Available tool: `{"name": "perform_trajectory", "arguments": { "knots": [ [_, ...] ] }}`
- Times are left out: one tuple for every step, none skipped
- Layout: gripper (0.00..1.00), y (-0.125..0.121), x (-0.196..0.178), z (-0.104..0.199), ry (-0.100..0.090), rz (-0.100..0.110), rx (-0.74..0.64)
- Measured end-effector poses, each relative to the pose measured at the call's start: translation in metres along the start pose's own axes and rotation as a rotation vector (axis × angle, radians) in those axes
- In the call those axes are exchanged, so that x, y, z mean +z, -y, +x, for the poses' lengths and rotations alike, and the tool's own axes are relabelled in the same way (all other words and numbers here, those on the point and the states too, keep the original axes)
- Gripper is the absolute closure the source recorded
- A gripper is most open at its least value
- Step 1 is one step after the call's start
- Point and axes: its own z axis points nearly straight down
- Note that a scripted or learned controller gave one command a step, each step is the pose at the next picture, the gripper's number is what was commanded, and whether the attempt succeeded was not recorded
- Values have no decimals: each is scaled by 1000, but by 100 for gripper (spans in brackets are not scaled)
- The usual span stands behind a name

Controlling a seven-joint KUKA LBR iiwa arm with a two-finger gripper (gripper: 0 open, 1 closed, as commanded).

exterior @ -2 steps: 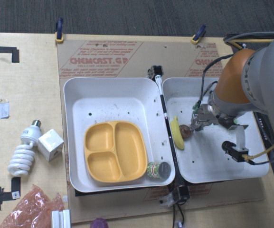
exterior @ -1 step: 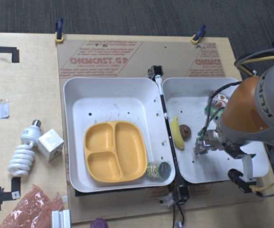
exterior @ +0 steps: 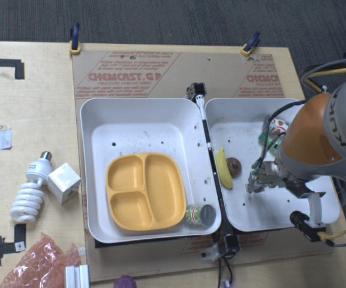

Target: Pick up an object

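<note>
My gripper point(exterior: 253, 183) hangs low over the floor of the right bin point(exterior: 262, 218), near its middle. A yellow banana point(exterior: 222, 168) lies by the bin's left wall, with a small brown round object point(exterior: 234, 166) touching its right side. Both sit a short way left of the gripper, apart from it. A white, green and orange item point(exterior: 274, 128) shows at the back of the right bin, partly hidden by the arm. In the left bin point(exterior: 95, 161) lie a yellow divided plate point(exterior: 146, 191) and a small patterned can point(exterior: 199, 215) on its side at the front right corner.
The grey and orange arm point(exterior: 316, 140) covers the right bin's right half. A spiral light bulb point(exterior: 30, 191), a white cube point(exterior: 63, 182) and a pink mesh bag point(exterior: 38, 263) lie on the bench left of the bins. A black divider point(exterior: 207, 143) runs between the bins.
</note>
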Motion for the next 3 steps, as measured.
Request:
{"name": "perform_trajectory", "arguments": {
  "knots": [
    [100,-50,-90,49,0,1,-7],
    [0,-50,-90,49,0,1,-6],
    [0,-72,6,-3,-1,-5,-5]
  ]
}}
